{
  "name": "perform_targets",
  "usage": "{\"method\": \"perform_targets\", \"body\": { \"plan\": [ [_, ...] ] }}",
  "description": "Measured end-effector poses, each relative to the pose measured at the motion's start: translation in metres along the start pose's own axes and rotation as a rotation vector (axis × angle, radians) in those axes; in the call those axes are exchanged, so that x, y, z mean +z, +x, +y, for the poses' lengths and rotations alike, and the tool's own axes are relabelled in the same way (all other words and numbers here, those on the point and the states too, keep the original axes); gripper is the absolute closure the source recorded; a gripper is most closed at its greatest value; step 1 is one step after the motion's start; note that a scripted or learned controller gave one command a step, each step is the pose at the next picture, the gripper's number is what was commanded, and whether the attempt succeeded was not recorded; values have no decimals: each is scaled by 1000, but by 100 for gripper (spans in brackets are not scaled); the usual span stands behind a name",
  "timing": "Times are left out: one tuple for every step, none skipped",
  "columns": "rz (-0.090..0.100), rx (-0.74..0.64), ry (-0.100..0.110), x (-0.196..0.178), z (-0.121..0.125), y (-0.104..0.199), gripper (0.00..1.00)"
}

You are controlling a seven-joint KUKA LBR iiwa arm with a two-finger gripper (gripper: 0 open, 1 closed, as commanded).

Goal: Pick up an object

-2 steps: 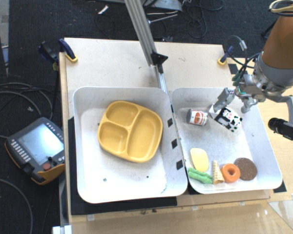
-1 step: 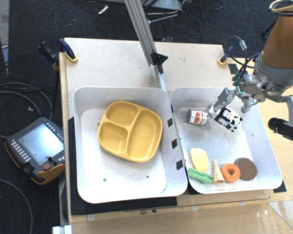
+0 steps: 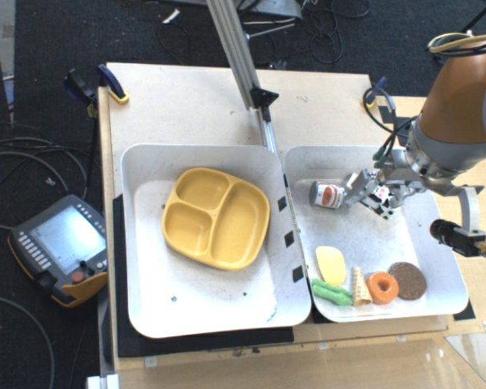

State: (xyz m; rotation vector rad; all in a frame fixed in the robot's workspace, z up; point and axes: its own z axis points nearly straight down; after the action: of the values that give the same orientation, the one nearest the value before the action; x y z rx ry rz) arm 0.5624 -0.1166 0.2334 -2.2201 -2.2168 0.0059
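A: Gripper (image 3: 371,191) low in the right bin (image 3: 445,298); can't tell its opening or any hold. Can (image 3: 327,194) lies on its side, just beside it.

B: Risk: a nudge rolls the can away.

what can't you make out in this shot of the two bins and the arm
- Two-finger gripper, camera view: finger state too small and cluttered to read.
- Small red and silver can on its side: label too small; contact with gripper unclear.
- Grey arm with orange band: cut off by the right edge.
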Motion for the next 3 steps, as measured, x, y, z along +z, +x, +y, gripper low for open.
{"method": "perform_targets", "body": {
  "plan": [
    [0,-1,0,54,7,7,0],
    [1,-1,2,117,1,11,0],
    [0,-1,-7,103,3,10,100]
  ]
}}
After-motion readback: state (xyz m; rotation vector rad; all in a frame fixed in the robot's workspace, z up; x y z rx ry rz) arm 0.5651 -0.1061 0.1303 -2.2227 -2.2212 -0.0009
